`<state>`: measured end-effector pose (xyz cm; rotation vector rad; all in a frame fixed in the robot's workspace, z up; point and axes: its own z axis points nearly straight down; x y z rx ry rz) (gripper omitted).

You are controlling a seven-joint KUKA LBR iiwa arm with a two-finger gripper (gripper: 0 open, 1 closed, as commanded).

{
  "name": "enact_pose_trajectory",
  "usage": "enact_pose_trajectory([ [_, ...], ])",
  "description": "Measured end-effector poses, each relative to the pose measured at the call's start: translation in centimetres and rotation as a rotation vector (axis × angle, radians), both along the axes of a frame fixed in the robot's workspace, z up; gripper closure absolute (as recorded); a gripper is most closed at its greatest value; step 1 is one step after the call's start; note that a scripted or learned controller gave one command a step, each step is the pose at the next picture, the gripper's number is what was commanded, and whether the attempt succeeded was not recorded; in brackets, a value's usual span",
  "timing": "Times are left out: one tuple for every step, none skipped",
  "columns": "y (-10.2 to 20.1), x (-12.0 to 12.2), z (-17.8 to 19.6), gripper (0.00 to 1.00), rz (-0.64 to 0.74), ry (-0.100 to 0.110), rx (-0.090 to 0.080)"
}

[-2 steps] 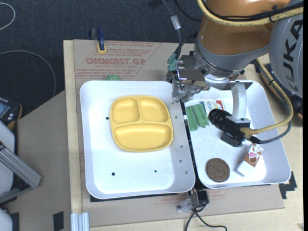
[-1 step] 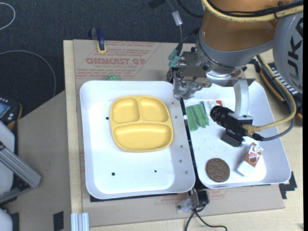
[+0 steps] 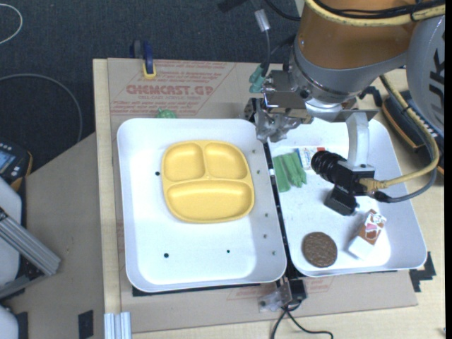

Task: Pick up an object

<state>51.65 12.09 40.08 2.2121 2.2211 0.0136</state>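
2 shallow white plastic bins are sitting side by side on the bench, the left bin and the right bin. A yellow 3-compartment plastic tray is lying flat in the left bin. In the right bin, a green ribbed rectangular piece is lying near the dividing edge, a round brown cookie-like disc is resting near the front rim, and a small white and brown carton is lying just right of the disc. The grey metal gripper is hanging over the back of the dividing edge, just behind the green piece; whether it is open or closed I cannot tell.
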Motion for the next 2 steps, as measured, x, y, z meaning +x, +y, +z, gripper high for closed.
enact_pose_trajectory([
  [-1.8,-4.0,-7.4,1.0,-0.007,0.022,-0.004],
  [-2.2,-3.6,2.6,1.0,-0.004,-0.001,0.001],
])
